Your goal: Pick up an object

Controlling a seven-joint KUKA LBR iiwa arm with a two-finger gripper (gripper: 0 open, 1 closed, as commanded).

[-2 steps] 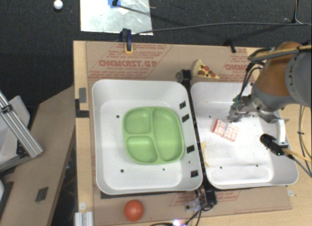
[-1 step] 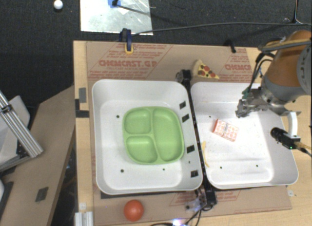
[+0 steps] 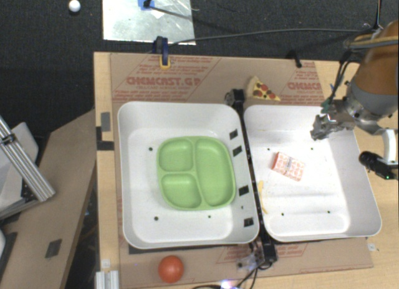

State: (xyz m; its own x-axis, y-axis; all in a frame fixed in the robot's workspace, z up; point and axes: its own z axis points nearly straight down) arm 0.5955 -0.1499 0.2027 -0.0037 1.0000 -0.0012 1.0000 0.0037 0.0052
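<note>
From my remote seat I saw the hand (image 3: 319, 127) hanging over the far part of the right bin (image 3: 349, 219), at the end of the grey arm (image 3: 374, 88) with its orange band, which came in from the right side. The hand's tip was small and dark against the white floor of the bin, and I could not tell whether it was wide or narrow; nothing showed between its tips.

Nearest to the hand, a little toward me and to its left, lay a small pink and white packet (image 3: 288, 166), flat on the floor of the same bin and apart from the hand. Just past that packet, near the bin's left wall, a thin pale yellowish strip (image 3: 262, 195) lay on the floor.

Beyond the hand, outside the bin on the cardboard-covered surface (image 3: 187, 79), sat a toy pizza slice (image 3: 264, 90), close to the bin's far left corner.

Farther left of the hand was the left bin (image 3: 134, 157), touching the right one along a row of black clips. In it rested a green divided plate (image 3: 196, 172), near the middle. Well away from the hand, by the near edge of the surface in front of the left bin, sat an orange-red ball (image 3: 171, 268).
</note>
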